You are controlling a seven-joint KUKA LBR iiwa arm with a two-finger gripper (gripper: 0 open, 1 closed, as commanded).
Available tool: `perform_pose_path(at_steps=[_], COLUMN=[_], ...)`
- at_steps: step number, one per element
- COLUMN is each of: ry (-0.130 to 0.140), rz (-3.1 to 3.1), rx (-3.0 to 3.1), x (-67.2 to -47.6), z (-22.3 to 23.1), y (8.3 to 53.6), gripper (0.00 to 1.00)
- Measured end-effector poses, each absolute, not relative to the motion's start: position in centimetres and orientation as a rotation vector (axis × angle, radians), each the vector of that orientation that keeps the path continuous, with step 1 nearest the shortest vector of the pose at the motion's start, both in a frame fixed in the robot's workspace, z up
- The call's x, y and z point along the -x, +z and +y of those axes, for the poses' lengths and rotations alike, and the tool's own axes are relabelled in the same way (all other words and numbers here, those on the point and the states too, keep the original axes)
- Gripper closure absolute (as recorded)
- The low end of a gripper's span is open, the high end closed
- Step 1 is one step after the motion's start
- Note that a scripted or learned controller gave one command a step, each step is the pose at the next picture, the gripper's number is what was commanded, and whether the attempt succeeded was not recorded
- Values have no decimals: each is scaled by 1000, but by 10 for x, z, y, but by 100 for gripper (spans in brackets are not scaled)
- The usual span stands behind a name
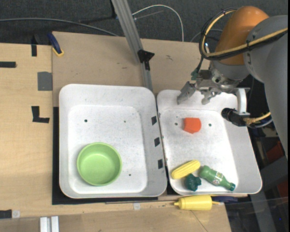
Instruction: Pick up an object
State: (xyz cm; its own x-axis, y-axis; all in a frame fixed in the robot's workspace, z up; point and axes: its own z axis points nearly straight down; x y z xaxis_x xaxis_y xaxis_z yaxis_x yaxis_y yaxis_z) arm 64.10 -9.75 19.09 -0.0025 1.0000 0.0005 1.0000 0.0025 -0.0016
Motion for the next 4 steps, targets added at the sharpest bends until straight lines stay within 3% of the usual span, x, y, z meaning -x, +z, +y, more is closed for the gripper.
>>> perform_pose_path(at_steps=[1, 3, 4], ry=[1, 5, 4], rz=[-2223, -2225, -2225], rx=[2217, 2219, 2216], x=[-641, -642, -642], z=[-98, -91, -90], y=[191, 87, 98], gripper=[0, 0, 100])
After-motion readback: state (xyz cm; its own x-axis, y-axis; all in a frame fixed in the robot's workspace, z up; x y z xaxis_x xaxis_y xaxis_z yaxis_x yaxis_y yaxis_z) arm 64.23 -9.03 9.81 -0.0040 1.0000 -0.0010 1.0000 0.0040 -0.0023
